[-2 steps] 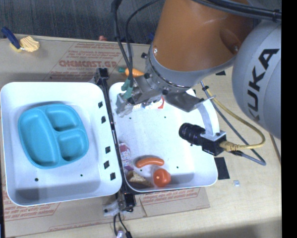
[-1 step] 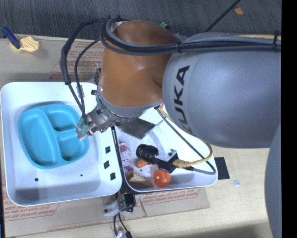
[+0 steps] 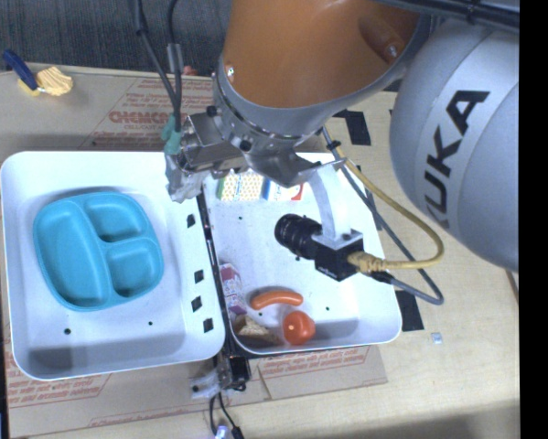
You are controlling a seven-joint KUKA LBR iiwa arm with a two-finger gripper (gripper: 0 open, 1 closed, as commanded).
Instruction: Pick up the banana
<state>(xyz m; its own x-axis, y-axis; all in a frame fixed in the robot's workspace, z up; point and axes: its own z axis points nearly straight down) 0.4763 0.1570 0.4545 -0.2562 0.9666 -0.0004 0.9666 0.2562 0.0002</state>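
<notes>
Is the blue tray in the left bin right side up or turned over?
Right side up. The blue tray lies flat in the left bin, and its three hollow compartments face upward.

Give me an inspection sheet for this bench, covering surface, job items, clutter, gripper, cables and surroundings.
Surface: two shallow white bins side by side, left bin and right bin, resting on cardboard.
Job's things: banana, nothing seen that I can identify as one.
Clutter: blue divided tray in the left bin; orange sausage-shaped toy, red-orange round toy and a brownish item in the right bin's near corner.
Gripper: gripper sits over the divider between the bins; finger state cannot be told.
Cables: yellow cable and dark cables run from the arm.
Surroundings: small yellow and blue object on the cardboard, far left.
</notes>
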